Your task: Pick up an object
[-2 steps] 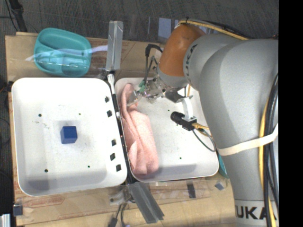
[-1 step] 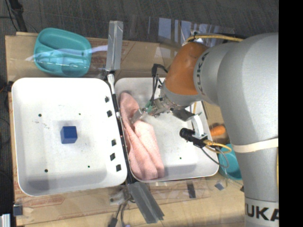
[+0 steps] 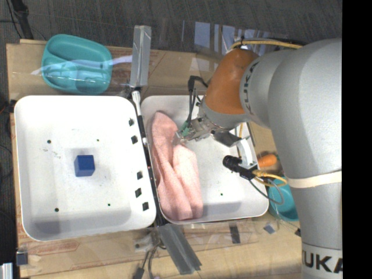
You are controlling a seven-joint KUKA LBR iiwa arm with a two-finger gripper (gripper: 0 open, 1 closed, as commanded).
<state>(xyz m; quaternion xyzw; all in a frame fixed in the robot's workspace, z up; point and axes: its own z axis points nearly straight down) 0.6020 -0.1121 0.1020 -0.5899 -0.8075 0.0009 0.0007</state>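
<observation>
Over right bin (image 3: 244, 205), near its back edge: tool (image 3: 190, 131) poised beside pink cloth (image 3: 174, 170) along left wall; grip state impossible to tell. Risk: soft folds slipping free, or pinching only air.

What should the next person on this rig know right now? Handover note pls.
Gripper: low in the right bin, at the upper end of the pink cloth; nothing seen held.
Pink cloth: lies lengthwise along the right bin's left side.
Blue cube: alone in the left bin, untouched.
Done: arm is down by the cloth.
Left: grasp and lift an object; no pick confirmed.
</observation>
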